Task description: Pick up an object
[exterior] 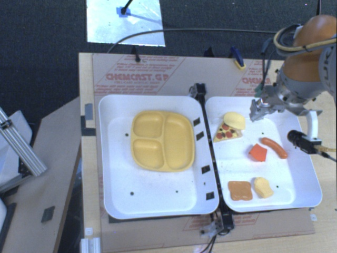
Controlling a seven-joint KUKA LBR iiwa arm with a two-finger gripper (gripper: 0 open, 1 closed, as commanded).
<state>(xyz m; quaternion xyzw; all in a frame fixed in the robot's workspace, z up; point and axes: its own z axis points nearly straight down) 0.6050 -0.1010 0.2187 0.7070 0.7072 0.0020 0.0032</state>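
Observation:
The right bin (pixel 303 186) holds several toy foods: a pizza slice (pixel 227 134), a yellow bun-like piece (pixel 234 120), a red sausage (pixel 274 147), an orange-red block (pixel 257 153), a toast slice (pixel 239 190) and a pale yellow chunk (pixel 263 187). My gripper (pixel 258 111) hangs over the bin's back part, just right of the yellow piece and above the sausage. Nothing shows between its fingers.
The left bin (pixel 116 194) holds a yellow divided plate (pixel 161 140). A black divider with clips (pixel 206 146) runs between the bins. A black cylinder (pixel 301 140) on the arm sticks out over the right bin's right side. Cables arch behind the bench.

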